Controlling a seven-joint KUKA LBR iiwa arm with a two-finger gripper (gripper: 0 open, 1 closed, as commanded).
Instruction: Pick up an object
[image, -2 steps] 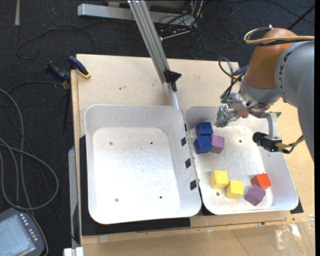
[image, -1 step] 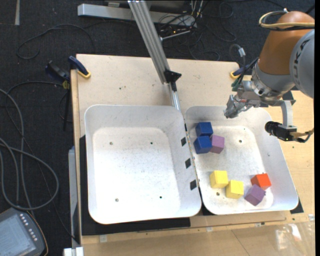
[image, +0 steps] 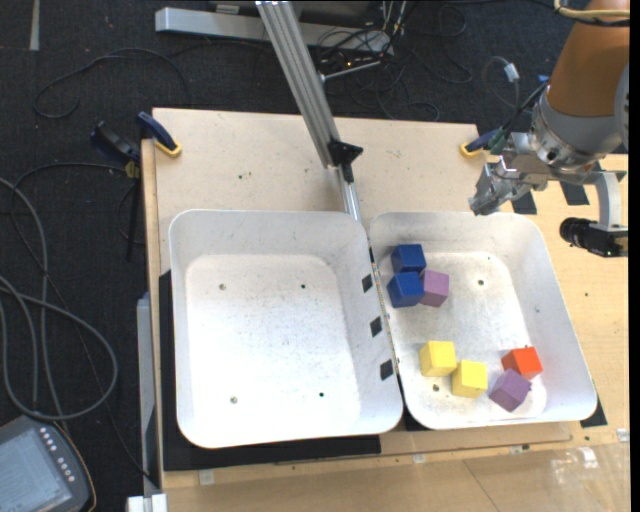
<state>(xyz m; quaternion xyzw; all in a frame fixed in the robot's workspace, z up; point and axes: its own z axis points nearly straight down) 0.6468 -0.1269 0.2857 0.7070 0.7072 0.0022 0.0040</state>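
The gripper (image: 487, 200) hangs at the upper right of the frame, above the far rim of the right bin (image: 560, 330); I cannot tell its state. In this bin lie two blue cubes (image: 406, 272), two yellow cubes (image: 453, 367), two purple cubes (image: 510, 389) and an orange cube (image: 522, 361).

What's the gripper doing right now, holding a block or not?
Gripper: above the right bin's far rim, no block between its fingers; open or shut cannot be told.
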